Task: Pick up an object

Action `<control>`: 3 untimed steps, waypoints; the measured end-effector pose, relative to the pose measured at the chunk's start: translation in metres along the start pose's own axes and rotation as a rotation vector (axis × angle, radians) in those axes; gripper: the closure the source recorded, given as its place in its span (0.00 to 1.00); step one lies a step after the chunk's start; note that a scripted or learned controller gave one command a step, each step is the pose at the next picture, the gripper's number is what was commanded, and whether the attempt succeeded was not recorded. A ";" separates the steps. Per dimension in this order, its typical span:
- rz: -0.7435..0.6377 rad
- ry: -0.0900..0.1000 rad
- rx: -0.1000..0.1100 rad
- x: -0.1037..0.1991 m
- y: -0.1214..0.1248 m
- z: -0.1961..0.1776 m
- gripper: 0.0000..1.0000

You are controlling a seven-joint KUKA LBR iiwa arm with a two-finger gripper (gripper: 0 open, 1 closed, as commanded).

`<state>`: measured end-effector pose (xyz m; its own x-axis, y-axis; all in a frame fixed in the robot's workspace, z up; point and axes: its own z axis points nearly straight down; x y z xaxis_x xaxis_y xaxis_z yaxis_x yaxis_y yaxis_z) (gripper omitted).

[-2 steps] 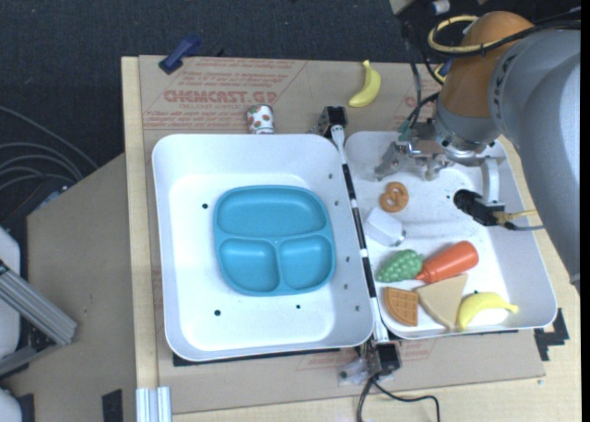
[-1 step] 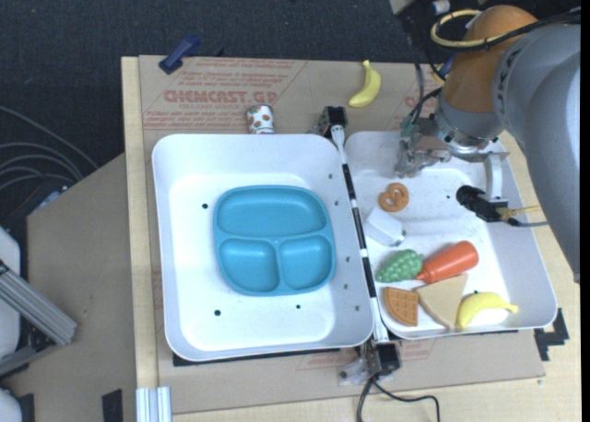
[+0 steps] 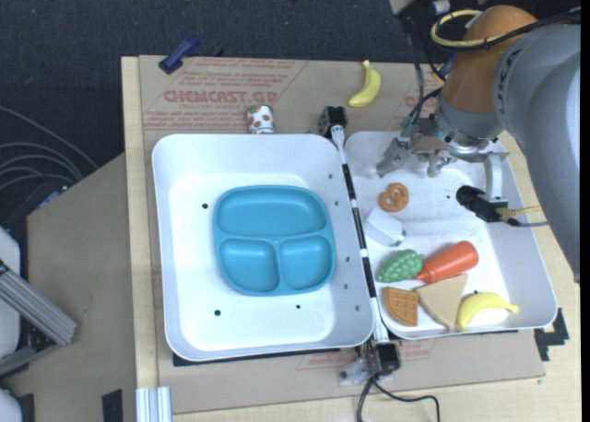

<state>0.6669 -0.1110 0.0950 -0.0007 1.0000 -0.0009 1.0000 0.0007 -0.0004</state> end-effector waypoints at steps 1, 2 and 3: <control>0.000 0.002 0.002 0.014 -0.001 0.011 0.00; -0.001 0.000 0.000 0.014 0.000 0.000 1.00; -0.001 0.000 0.000 0.014 0.000 0.000 0.00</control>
<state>0.6668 -0.0971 0.0950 -0.0014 1.0000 -0.0007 1.0000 0.0014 -0.0009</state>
